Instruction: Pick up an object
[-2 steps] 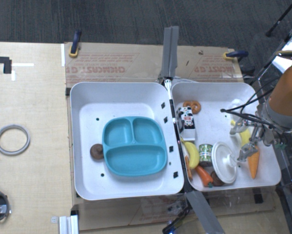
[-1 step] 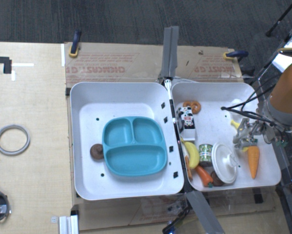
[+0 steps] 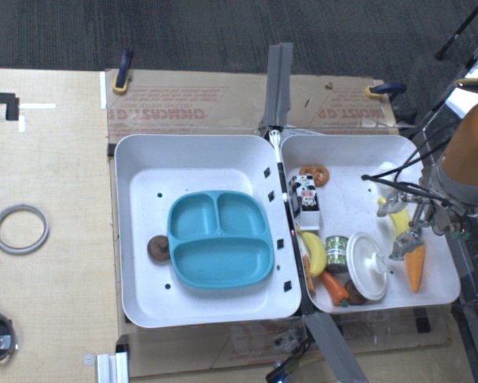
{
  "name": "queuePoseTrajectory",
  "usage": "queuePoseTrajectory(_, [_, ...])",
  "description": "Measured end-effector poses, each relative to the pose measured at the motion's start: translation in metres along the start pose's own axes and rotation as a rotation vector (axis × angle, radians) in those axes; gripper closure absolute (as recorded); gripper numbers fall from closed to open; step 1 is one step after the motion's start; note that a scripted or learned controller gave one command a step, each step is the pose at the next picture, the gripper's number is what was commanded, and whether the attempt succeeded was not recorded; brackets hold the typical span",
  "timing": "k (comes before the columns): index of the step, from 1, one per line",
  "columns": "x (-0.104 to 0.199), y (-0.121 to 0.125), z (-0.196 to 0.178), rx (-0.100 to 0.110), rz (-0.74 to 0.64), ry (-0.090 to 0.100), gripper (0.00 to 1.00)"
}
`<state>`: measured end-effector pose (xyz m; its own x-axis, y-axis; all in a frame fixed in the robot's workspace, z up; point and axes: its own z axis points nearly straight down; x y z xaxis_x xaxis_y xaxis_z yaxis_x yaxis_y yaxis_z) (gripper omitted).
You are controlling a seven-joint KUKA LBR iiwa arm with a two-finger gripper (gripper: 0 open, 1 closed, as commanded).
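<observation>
In right bin point(image 3: 342, 146): 1 pretzel point(image 3: 314, 174), 1 box point(image 3: 306, 193), 1 banana point(image 3: 314, 251), 1 can point(image 3: 337, 250), 1 lid point(image 3: 366, 266), 2 carrots point(image 3: 414, 267). Gripper point(image 3: 398, 226) hovers beside the right carrot, holding nothing; finger state unclear. Left bin point(image 3: 135, 238): 1 tray point(image 3: 220, 239), 1 brown disc point(image 3: 158, 248). Tape ring point(image 3: 19, 228) on bench.

Glossy plastic tray point(image 3: 220, 239) (teal) — matt wooden bench point(image 3: 47, 294).

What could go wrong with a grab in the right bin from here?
Crowding: the gripper hangs among packed items, so the orange carrot-shaped toy, a yellow piece and the white lid could be nudged rather than gripped. The carrot lies near the right bin wall, leaving little room. Loose cables cross above and might snag.
</observation>
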<state>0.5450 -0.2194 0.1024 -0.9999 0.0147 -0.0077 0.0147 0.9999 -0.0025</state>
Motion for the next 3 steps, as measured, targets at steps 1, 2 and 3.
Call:
queuePoseTrajectory(1, [0.010, -0.001, 0.010, -0.002, 0.037, 0.004, 0.00])
queuePoseTrajectory(2, [0.008, 0.000, -0.001, 0.000, 0.035, 0.000, 1.00])
queuePoseTrajectory(3, [0.008, 0.000, 0.000, 0.000, 0.034, 0.000, 0.00])
